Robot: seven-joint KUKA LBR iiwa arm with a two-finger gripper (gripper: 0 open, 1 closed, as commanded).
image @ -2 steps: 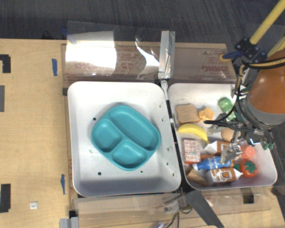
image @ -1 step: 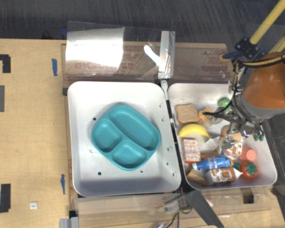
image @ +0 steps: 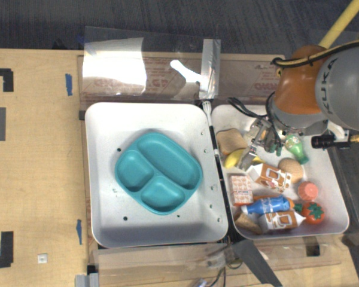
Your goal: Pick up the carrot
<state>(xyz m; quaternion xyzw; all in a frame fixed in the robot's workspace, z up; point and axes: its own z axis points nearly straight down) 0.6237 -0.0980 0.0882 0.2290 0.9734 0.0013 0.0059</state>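
Grey arm (image: 323, 94) reached into the right bin (image: 338, 190), its gripper (image: 254, 148) low over a banana (image: 236, 158). Finger state could not be told. An orange piece (image: 308, 191), perhaps the carrot, lay near the bin's right wall.

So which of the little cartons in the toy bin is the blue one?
The blue carton lies on its side near the right bin's front. The orange-and-white cartons sit above it and below it, and the pink-and-white one is to its left.
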